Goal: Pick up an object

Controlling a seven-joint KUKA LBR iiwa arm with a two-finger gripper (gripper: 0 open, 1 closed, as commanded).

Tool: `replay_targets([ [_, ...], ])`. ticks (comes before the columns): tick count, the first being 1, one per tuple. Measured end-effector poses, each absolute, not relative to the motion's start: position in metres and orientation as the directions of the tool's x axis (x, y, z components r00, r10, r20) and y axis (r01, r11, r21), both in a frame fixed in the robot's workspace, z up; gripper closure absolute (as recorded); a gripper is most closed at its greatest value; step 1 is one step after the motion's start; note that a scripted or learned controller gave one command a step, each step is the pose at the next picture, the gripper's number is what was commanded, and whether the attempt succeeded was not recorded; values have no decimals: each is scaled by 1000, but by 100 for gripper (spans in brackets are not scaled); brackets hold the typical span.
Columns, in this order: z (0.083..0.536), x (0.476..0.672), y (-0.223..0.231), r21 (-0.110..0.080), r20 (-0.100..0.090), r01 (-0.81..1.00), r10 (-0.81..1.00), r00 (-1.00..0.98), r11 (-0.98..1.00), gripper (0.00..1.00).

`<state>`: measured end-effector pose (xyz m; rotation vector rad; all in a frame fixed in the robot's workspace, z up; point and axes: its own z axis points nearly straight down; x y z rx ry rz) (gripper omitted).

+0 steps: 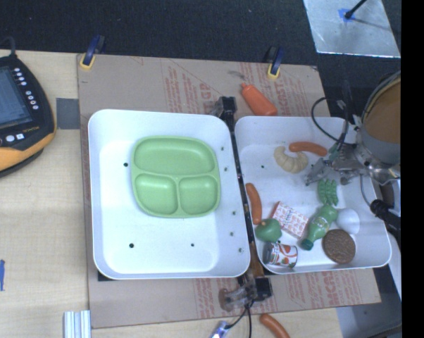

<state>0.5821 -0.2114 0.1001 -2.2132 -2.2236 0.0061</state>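
pincer [329,169] hemmed in — croissant [291,160], sausage [308,147] beside.

Pale green tray [175,175], white bins [113,245]

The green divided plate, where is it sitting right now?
In the camera view, the green divided plate lies in the left white bin, toward its upper middle, away from the toy food in the right bin.
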Motion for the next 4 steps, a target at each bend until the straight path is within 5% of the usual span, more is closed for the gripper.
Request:
replay_targets([
  [2, 92, 515, -204, -4, -1, 1000, 1000, -7, 7, 0],
  [3, 102, 515, -205, -5, -2, 1000, 1000, -12, 12, 100],
  [4, 102, 515, -205, -5, -3, 1000, 1000, -12, 12, 0],
])
